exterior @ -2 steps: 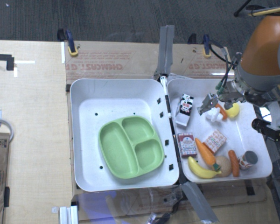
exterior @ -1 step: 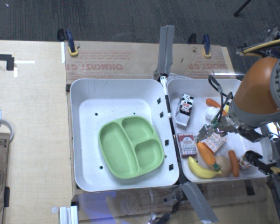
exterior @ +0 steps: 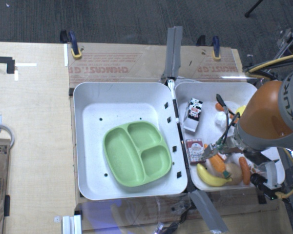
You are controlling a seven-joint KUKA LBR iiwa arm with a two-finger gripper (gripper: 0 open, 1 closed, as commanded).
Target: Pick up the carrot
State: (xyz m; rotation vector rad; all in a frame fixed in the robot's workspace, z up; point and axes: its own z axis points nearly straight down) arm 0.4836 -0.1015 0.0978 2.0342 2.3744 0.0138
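The arm (exterior: 266,113) is reaching in from the right over the right bin (exterior: 207,87), its orange band hanging above the clutter. The end effector (exterior: 214,152) is sitting low among the things at the bin's near side, just at the carrot (exterior: 217,164), probably lining up for a grab. Whether it is released or clenched cannot be told; wrist and cables are hiding it.

The carrot, a short tapered orange stub, is lying against the banana (exterior: 211,176), a smooth yellow curve along the near wall. A small red packet (exterior: 194,149) is lying flat just to the left, and a black-and-white carton (exterior: 193,113) is lying farther off.

In the left bin (exterior: 88,130), a glossy green plate (exterior: 137,153) with three compartments is resting slantwise, well apart from the work.
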